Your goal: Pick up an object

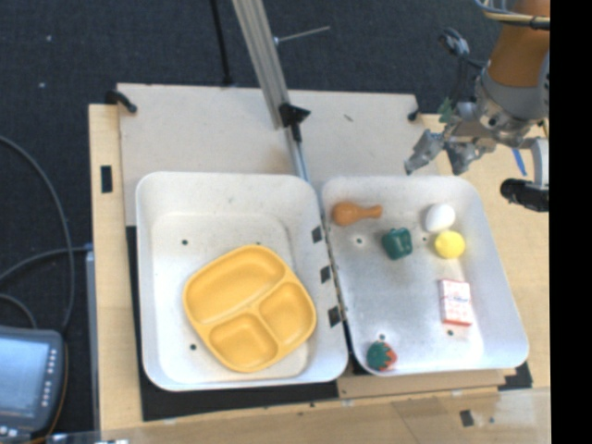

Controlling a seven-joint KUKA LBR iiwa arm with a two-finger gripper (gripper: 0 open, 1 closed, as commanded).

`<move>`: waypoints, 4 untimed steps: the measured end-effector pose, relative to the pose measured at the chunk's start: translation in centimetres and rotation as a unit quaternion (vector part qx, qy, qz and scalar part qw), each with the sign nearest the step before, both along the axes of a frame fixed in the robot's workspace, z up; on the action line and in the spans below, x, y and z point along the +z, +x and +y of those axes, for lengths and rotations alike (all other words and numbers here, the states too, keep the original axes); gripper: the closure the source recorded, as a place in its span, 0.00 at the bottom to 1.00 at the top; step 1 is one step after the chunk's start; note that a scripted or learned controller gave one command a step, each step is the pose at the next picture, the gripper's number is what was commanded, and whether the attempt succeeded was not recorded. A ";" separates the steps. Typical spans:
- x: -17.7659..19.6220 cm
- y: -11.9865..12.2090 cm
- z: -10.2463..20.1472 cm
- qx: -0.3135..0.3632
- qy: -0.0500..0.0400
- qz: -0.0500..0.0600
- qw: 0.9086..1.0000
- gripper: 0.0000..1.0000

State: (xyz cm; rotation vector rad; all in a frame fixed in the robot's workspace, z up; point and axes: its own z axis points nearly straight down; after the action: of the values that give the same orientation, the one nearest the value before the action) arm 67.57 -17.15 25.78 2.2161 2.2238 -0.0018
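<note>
We find the gripper [439, 154] poised above the bench just beyond the far edge of the right bin [499, 289], its two fingers spread apart with nothing between them. The grey arm [514, 63] with its orange band enters from the upper right. Inside the right bin we record six items: an orange-brown drumstick-shaped piece [354, 214] near the far left corner, a green pepper-like piece [397, 243] just right of it, a white egg-shaped ball [439, 217] touching or nearly touching a yellow ball [450, 244] below it, a small red-and-white box [455, 303] lying flat further toward the near side, and a red-and-green strawberry-like piece [380, 356] against the near rim. The left bin [162, 202] holds a yellow divided tray [248, 306], set at a tilt. All items rest apart from the gripper.
</note>
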 end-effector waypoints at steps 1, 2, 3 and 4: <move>0.0 0.0 0.0 0.000 0.000 0.000 1.000 0.00; -5.6 -0.7 -0.9 -0.002 0.000 0.003 1.000 0.00; -9.8 -1.0 -1.0 -0.002 0.000 0.001 1.000 0.00; -15.1 -1.0 -1.1 -0.003 0.000 0.002 1.000 0.00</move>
State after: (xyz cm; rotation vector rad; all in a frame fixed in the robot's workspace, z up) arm 66.53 -18.24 10.70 2.2245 2.2207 -0.0057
